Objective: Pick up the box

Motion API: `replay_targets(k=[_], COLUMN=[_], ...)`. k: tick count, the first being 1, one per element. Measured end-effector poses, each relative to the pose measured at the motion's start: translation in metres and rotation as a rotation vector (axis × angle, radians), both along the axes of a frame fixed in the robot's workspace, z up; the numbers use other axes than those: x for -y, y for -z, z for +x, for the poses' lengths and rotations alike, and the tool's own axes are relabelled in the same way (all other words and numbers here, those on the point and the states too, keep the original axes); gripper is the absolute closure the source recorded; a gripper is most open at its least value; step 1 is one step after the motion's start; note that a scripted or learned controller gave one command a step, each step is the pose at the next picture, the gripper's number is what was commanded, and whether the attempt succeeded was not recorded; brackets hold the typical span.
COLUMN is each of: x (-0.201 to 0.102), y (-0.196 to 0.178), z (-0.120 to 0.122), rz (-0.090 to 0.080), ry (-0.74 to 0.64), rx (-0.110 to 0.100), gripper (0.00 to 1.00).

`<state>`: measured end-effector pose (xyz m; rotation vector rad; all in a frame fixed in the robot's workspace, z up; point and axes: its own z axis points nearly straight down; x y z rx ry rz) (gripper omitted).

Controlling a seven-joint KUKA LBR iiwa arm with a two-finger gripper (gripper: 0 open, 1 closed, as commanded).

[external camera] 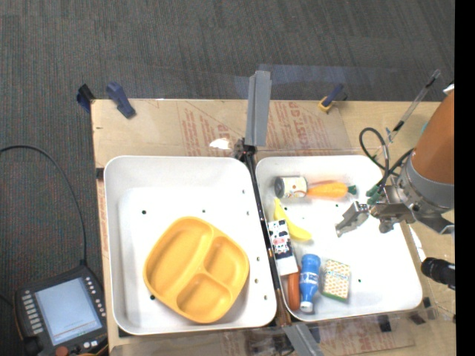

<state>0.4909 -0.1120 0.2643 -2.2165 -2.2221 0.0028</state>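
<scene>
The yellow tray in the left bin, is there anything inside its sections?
The yellow tray shows three bare sections with nothing in them. It rests on the left bin; whatever lies beneath the tray is covered.

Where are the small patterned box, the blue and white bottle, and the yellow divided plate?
small patterned box (pixel 337 279): camera view, top face.
blue and white bottle (pixel 309 274): camera view, labelled body.
yellow divided plate (pixel 196 269): camera view, central divider.

Yellow divided plate (pixel 197 270) in left bin (pixel 119 199); carrot (pixel 327 190), blue bottle (pixel 309 272) in right bin (pixel 404 273).
</scene>
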Motion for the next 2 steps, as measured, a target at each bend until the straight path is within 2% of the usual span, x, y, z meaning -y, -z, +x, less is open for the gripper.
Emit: replay_targets(k=[1,2], x=[-0.027,-0.016], y=[0.105,0.164], z=[0.063,0.040], rz=[0.001,-0.014], ry=[0.135,0.113], rx=[-0.004,0.024], gripper=[0.00,0.00])
